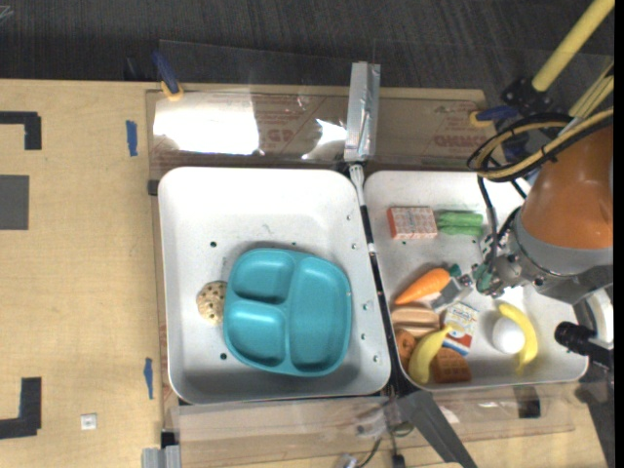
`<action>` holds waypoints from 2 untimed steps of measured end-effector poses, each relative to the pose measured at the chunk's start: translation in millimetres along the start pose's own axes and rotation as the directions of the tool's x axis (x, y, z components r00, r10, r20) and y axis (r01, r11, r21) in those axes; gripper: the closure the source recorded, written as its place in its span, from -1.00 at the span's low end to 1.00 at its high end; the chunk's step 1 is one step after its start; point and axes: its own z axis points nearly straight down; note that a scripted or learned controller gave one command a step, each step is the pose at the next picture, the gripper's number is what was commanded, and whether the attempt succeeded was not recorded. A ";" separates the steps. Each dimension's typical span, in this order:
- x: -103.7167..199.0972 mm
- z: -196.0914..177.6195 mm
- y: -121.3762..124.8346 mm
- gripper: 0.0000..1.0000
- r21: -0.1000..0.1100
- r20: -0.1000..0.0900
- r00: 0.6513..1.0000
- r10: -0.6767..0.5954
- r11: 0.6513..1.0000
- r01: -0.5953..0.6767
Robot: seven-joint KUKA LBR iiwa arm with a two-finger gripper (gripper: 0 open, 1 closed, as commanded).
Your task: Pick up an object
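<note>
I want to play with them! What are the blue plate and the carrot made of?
The blue plate looks like smooth, slightly shiny plastic: one even teal colour, with moulded compartments and rounded edges. The carrot seems to be toy plastic too, judging by its flat orange colour and glossy look, though soft rubber can't be ruled out from this view. The cookie beside the plate looks matte and speckled; its material is unclear.

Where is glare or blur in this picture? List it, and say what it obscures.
In the camera view, strong glare washes the clear panel behind the left bin, hiding its print; the teal plate casts a soft shadow leftwards; the arm looks blurred, so the tool over the right bin is hard to read.
</note>
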 end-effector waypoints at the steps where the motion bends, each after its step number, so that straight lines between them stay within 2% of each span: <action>1: 44.0 -18.3 8.9 -1.00 -0.002 0.002 0.995 -0.098 0.995 0.098; 2: 26.6 -18.6 57.5 -1.00 -0.001 0.002 0.999 0.046 0.999 -0.046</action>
